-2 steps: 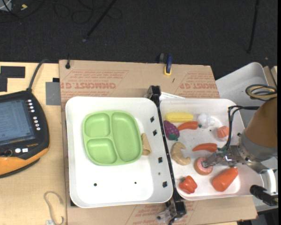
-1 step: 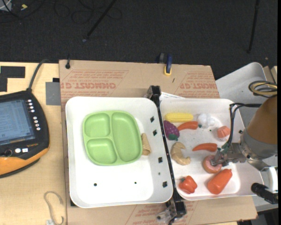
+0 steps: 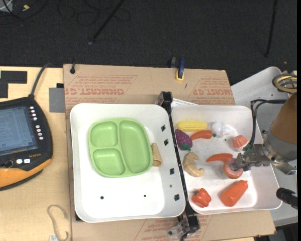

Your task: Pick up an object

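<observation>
The KUKA arm's gripper (image 3: 238, 163) sits low in the right bin (image 3: 257, 199), its fingers apparently closed around a round pink-red toy (image 3: 233, 171), though the slanted view leaves the grasp uncertain. With a red chili (image 3: 219, 157) touching the toy's upper edge and an orange carrot (image 3: 234, 193) just below, a shallow hold could let it slip or drag a neighbour along on the lift. The two white bins rest on a cardboard sheet (image 3: 140, 87) over a wooden bench, a teach pendant (image 3: 17, 142) at left and dark cabled floor behind.

A small round pinkish-red toy (image 3: 233, 171) lies in the right bin's right half.
</observation>
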Robot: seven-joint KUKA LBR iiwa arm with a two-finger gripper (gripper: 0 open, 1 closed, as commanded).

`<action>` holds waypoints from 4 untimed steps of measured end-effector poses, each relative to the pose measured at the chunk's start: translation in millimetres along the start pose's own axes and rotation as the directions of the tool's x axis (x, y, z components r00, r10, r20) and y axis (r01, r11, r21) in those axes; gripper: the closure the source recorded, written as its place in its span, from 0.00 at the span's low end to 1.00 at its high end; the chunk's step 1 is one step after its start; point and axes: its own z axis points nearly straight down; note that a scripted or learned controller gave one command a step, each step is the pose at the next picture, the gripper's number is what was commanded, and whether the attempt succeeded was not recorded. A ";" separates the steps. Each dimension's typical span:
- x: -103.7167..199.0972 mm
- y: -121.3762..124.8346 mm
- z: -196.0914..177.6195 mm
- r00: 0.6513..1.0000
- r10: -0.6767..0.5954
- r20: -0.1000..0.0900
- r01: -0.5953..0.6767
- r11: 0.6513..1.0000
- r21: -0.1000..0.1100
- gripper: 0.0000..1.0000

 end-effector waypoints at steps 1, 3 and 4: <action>6.9 -0.6 -59.4 1.000 -0.001 0.000 0.001 1.000 -0.002 1.00; 47.8 29.0 -67.0 1.000 -0.004 -0.002 0.004 1.000 0.004 1.00; 96.0 55.0 -59.4 1.000 -0.004 -0.002 0.004 1.000 0.004 1.00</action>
